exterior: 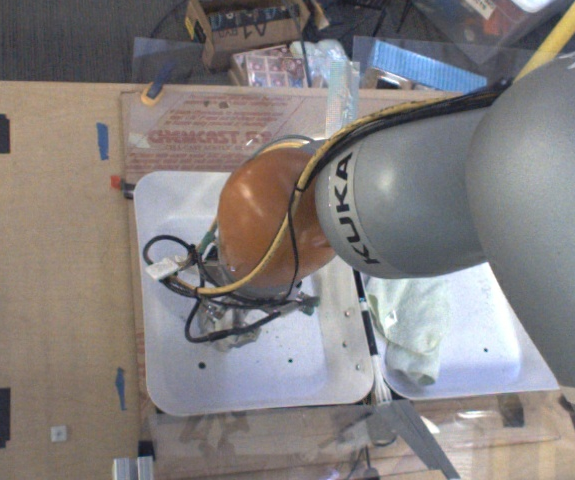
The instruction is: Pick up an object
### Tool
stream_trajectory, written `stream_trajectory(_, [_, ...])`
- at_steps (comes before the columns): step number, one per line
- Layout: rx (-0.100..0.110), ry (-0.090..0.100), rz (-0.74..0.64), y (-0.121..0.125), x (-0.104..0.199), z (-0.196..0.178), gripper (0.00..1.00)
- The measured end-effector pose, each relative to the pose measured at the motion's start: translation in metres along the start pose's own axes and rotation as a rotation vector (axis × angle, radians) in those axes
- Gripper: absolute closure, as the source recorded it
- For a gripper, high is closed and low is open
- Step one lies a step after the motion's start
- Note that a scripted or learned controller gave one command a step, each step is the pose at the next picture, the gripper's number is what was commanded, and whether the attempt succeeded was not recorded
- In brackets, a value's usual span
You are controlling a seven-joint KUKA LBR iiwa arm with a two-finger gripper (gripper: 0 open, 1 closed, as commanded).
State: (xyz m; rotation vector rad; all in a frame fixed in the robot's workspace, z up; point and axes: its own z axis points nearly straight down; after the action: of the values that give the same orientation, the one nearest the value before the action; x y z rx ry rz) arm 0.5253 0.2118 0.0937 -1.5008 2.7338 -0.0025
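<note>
In left bin [267, 378]: gripper [229, 320] low under wrist [267, 223], prob. set for a grab. Open or closed, we can't tell; wrist hides it. Only clear obj.: pale cloth [414, 328] in right bin [492, 343], well apart.

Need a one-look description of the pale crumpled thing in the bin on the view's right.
Take the white bin on the view's right, partly under the grey arm. Against its left wall lies a crumpled, pale greenish cloth-like bundle. It is soft-looking and light, unlike the dark looped cables over the other bin.
</note>
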Motion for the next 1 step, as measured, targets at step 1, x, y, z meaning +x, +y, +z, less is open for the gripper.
stream_trajectory(1, [-0.012,0.009,-0.268,0.016,0.0161,-0.0834,1.0])
